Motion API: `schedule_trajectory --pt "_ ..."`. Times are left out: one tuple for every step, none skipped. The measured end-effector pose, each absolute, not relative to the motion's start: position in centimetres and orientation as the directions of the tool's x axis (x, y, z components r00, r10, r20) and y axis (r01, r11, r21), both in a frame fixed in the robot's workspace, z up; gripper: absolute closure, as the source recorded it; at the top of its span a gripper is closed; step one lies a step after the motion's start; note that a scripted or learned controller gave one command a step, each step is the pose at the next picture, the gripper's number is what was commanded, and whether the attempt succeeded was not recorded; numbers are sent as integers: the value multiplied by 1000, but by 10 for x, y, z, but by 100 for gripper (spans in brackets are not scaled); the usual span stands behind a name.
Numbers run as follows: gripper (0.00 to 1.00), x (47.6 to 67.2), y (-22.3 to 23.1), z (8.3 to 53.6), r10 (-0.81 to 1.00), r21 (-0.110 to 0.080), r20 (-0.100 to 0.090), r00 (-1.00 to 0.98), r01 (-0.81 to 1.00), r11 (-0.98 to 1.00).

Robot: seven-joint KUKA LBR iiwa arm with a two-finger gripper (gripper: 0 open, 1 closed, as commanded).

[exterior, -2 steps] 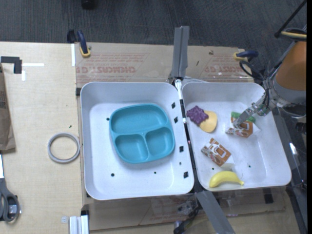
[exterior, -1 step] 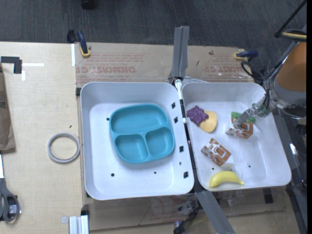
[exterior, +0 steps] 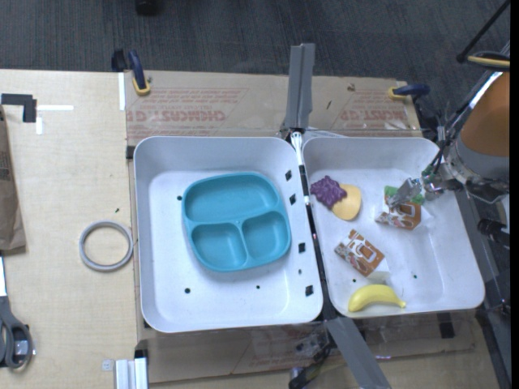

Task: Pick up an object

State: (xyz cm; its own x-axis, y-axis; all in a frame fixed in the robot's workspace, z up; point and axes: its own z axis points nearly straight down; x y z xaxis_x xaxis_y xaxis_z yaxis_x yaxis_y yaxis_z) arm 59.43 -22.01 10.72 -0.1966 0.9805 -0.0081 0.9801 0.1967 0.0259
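On the far left of the counter (exterior: 65, 177), a roll of tape (exterior: 106, 245) is lying flat on the pale wood, with scissors (exterior: 14, 339) showing at the lower edge. The left bin (exterior: 154, 298) is holding a blue divided tray (exterior: 236, 222) with three compartments, sitting near its middle. In the right bin (exterior: 454, 282), a purple grape bunch (exterior: 328, 190) is touching a yellow-orange rounded piece (exterior: 349, 203) near the upper left; a brown-and-white packet (exterior: 359, 253) is lying at the centre, and a yellow banana (exterior: 375, 298) is resting near the front wall. A crumpled packet in orange, white and green (exterior: 401, 209) is sitting toward the upper right. The gripper (exterior: 431, 183) is hanging just beside that crumpled packet, at its upper right; whether it is open or closed cannot be told. Brown cardboard (exterior: 195, 108) is lying behind the bins, its red print reversed and unreadable. Dark carpet (exterior: 243, 14) is stretching beyond.
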Motion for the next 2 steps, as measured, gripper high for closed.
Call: schedule_trajectory --pt "0 612 -223 107 917 18 -15 -398 917 398" --pt "0 612 -223 107 917 18 -15 -398 917 398"
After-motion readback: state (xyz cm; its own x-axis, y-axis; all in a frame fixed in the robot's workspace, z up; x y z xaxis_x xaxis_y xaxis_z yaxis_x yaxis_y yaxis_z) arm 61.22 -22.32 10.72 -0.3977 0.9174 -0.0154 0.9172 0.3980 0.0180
